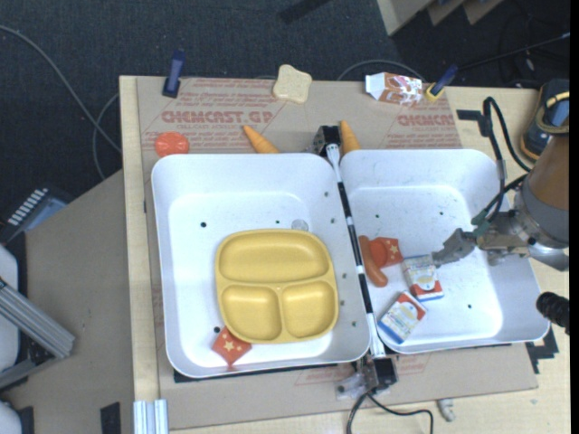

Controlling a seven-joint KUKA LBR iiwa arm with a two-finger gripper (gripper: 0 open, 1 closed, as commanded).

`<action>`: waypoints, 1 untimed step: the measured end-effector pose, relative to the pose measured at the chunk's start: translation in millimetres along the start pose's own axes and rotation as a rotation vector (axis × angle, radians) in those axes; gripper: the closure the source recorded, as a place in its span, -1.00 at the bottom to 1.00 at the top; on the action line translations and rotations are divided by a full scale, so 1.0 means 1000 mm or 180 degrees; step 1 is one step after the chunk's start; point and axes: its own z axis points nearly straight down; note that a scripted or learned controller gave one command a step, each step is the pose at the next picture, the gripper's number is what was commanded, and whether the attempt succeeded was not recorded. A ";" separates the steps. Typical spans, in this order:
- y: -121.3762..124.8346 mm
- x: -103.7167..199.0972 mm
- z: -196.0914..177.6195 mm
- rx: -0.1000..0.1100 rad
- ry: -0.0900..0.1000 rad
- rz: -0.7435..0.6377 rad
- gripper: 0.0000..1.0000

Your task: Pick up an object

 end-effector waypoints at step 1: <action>0.031 0.002 0.127 -0.0003 0.0000 -0.0001 -1.00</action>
